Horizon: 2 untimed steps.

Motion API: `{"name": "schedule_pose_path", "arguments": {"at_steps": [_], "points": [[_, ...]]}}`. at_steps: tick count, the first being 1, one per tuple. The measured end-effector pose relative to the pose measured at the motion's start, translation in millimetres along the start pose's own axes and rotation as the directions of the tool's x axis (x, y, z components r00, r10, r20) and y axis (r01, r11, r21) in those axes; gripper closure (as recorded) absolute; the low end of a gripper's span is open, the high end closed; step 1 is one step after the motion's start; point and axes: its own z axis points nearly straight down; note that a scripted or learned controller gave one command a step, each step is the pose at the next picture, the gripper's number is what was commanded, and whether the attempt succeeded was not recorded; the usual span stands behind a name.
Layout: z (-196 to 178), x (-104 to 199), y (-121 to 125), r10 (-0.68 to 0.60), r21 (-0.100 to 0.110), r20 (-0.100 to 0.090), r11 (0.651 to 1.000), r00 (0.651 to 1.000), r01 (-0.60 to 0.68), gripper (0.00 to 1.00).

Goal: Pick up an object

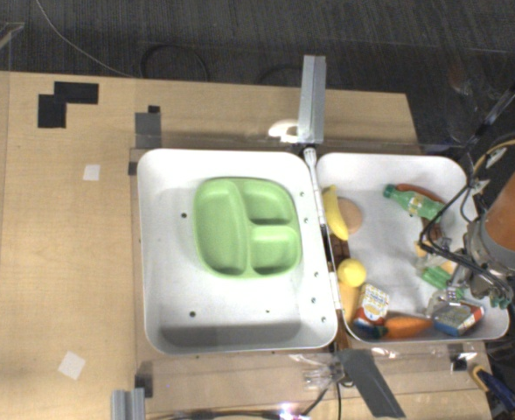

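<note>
The right bin [388, 234] holds several small items. A banana [331, 213] and a tan egg-shaped piece [350, 217] lie along its left wall, with a yellow lemon [351, 273] below them. A green bottle [412, 201] rests near the far wall. Along the near wall are a small printed carton [373, 302], an orange carrot [406, 326] and a blue-and-red packet [459, 319]. My gripper [452, 294] hangs low in the bin's near right corner, just above the packet and beside a small green item [436, 276]. Cables and the wrist hide its tips.
The left bin [165, 261] contains a green divided tray [244, 226]. A metal post [312, 99] stands behind the seam between the bins. The arm's orange band [512, 217] overhangs the right bin's right wall, with black cables [454, 208] looping beside it.
</note>
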Motion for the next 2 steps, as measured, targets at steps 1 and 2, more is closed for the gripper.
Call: {"name": "schedule_pose_path", "arguments": {"at_steps": [1, 2], "points": [[1.1, -38.1, 2.8, -0.139, 0.0, -0.004, 0.99, 0.99, 0.139, 0.0], [0.2, -10.3, 0.7, -0.068, 0.0, -0.001, 0.998, 0.998, 0.068, 0.0]]}}
